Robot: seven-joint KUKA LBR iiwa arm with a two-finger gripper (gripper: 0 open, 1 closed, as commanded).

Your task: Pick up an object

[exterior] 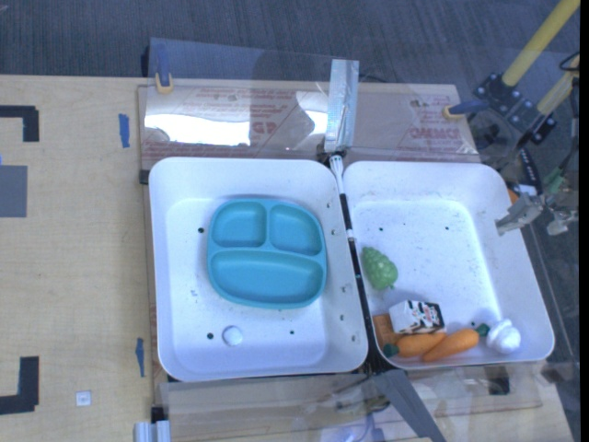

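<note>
The right bin [515, 274] holds several small objects. A green lumpy toy vegetable [379, 267] lies near its left wall. Toward the front sit a small white box with black marks [416, 316] and an orange carrot [451, 343], with another orange piece [384, 328] to the left of them. In the front right corner a white rounded object [503, 337] rests beside a small green bit [481, 327]. The left bin [175, 201] carries a blue divided plate [268, 251] and a small white disc [233, 336].
A clear plastic sheet and a metal upright [340, 109] stand behind the bins. Clamps and cables [534, 208] crowd the right bin's right rim, under a yellow pole [543, 35]. Wooden bench surface [64, 247] lies to the left.
</note>
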